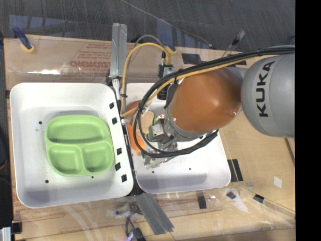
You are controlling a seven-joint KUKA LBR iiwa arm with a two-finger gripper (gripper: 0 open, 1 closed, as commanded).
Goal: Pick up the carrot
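The arm's orange band [203,102] is blocking most of the right bin [200,177]; the bin's near strip below the band is lying open.

A tan bench [261,149] under clear plastic sheeting stands on dark grey carpet [60,4].

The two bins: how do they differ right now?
The left bin holds a green divided tray and lies fully in view. The right bin is largely covered by the arm, with an orange thing, probably the carrot, at its left wall. Both are shallow and white.
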